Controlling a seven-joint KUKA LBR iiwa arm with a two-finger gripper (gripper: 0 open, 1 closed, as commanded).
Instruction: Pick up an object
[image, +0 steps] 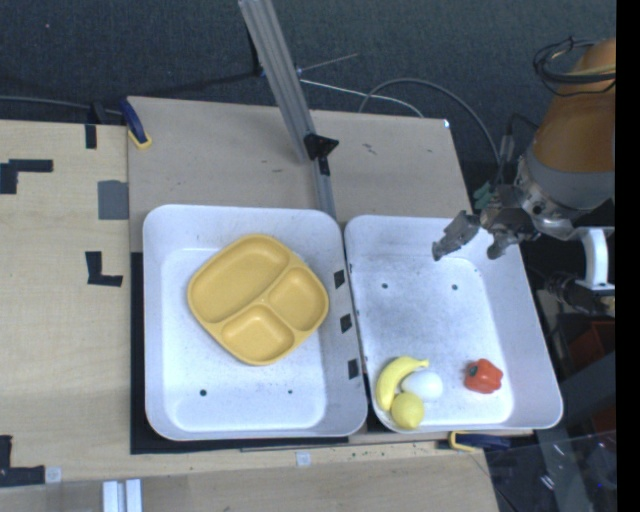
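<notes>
The gripper (472, 240) hangs above the far right corner of the right bin (520, 300), and its two fingers are spread apart with nothing between them. The arm (572, 130) comes in from the right side, with its orange band above the wrist.

The objects that can be picked lie all together at the near end of the right bin. There is a banana (397, 374), a white egg (425, 386) that touches it, and a lemon (407, 409) just under them, close to the near wall. A red pepper (483, 376) lies a little apart, to the right of this group. In the left bin (160, 300) there is a yellow divided plate (258, 298), lying flat near the middle.

I judge that the task is in its first step: the gripper is free and well apart from every object, so no grasp has begun yet. The next move asks the arm to travel toward the near end of the bin and to go down over one object. The red pepper seems the easiest target, because it has free space around it. The banana, egg and lemon are pressed together, so the fingers may push one while closing on another.
</notes>
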